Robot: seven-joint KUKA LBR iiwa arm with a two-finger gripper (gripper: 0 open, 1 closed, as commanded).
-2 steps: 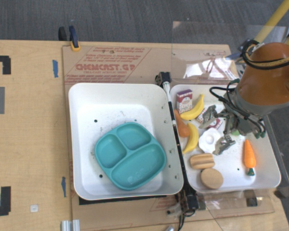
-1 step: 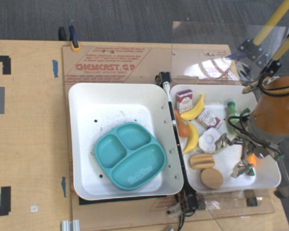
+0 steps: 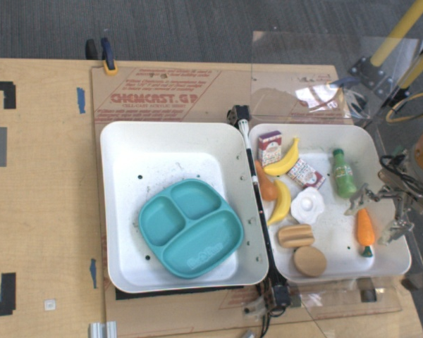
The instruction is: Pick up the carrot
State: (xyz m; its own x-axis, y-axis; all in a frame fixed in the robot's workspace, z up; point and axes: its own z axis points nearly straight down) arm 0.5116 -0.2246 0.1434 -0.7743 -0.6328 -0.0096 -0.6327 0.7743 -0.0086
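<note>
The carrot (image 3: 365, 231) is orange with a green tip and lies lengthwise in the right bin (image 3: 391, 263), close to its right wall. My gripper (image 3: 378, 215) comes in from the right edge and hovers just above and beside the carrot's upper end. It is open. One finger (image 3: 358, 201) points toward the green bottle and the other finger (image 3: 395, 231) is to the right of the carrot. Nothing is held between them.
The right bin also holds a green bottle (image 3: 343, 174), two bananas (image 3: 284, 159), a small carton (image 3: 269, 146), a fried egg (image 3: 307, 205), a bun (image 3: 296, 236) and a round cookie (image 3: 309, 260). A teal divided plate (image 3: 190, 227) lies in the left bin (image 3: 127, 153).
</note>
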